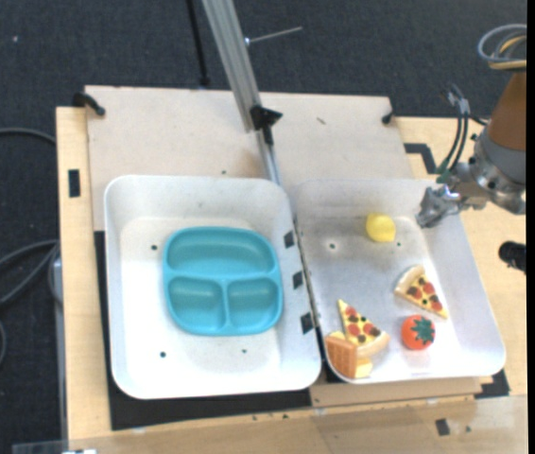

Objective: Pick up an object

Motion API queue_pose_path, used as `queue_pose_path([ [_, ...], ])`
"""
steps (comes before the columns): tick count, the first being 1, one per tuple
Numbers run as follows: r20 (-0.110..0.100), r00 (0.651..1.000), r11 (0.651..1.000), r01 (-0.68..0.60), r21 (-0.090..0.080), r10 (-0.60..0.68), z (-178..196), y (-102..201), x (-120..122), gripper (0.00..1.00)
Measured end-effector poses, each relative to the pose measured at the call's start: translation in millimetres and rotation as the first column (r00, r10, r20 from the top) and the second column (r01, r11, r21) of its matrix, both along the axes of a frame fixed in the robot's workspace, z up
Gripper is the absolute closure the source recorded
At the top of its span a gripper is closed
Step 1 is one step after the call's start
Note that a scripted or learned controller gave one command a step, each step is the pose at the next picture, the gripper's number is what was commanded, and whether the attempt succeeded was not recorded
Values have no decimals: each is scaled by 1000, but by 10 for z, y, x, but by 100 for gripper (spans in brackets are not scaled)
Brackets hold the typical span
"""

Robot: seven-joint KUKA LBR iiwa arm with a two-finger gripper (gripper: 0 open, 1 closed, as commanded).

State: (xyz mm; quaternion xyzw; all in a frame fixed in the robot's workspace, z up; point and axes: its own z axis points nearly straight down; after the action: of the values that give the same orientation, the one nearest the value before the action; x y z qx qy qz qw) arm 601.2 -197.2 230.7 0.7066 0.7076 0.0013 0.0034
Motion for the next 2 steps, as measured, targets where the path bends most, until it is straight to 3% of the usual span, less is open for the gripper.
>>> queue_pose_path([
  [2,-6,1000,1000,-6,4,6,30,1080,258,100],
])
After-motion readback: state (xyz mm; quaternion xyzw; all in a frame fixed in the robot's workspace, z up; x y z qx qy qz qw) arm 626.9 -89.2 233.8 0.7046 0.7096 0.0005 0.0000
